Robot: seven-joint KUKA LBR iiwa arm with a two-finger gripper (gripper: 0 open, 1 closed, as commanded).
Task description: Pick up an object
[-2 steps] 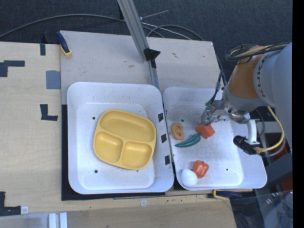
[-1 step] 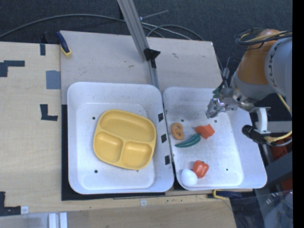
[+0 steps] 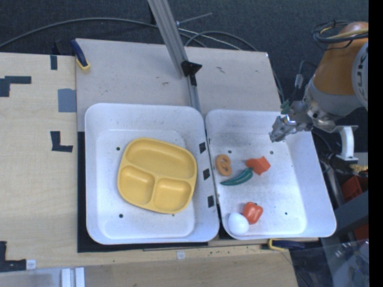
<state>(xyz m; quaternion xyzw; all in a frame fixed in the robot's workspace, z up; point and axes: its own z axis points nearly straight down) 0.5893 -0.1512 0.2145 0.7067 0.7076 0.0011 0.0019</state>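
Camera view: the gripper (image 3: 279, 131) hangs over the right bin's (image 3: 311, 178) upper right part; its finger spacing cannot be told. Below left lie an orange block (image 3: 258, 165), green pepper (image 3: 237, 177), round slice (image 3: 224, 165), red pepper (image 3: 252, 211) and white egg (image 3: 238, 223).

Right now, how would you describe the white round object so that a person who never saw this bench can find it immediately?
Look at the right white bin, the one without the yellow tray. Go to its near left corner, by the divider between the bins. The white ball sits there, touching a red pepper; it is the one plain white, round item, while its neighbours are red, orange or green.
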